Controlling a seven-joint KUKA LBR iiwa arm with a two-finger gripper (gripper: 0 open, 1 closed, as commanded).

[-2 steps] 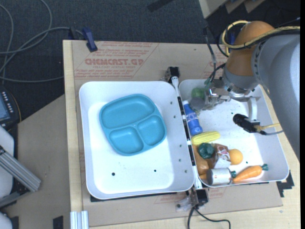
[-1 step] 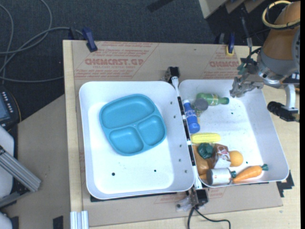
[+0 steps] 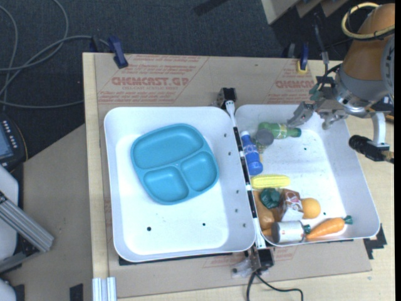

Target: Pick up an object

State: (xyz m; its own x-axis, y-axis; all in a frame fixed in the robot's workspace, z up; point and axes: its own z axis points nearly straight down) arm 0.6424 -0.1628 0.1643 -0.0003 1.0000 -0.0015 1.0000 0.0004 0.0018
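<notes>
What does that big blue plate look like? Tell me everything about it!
The blue plate is a smooth, light-blue tray that looks like plastic, with rounded corners. It has three sunken sections: one large across the top and two smaller below. It lies flat, turned at a slight angle, in the upper middle of the left white bin. Nothing sits on it, and only the bin's floor touches it.

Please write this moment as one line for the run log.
arm: over right bin far edge | gripper: beside green bottle | grasp: cannot confirm | left bin: blue tray
</notes>
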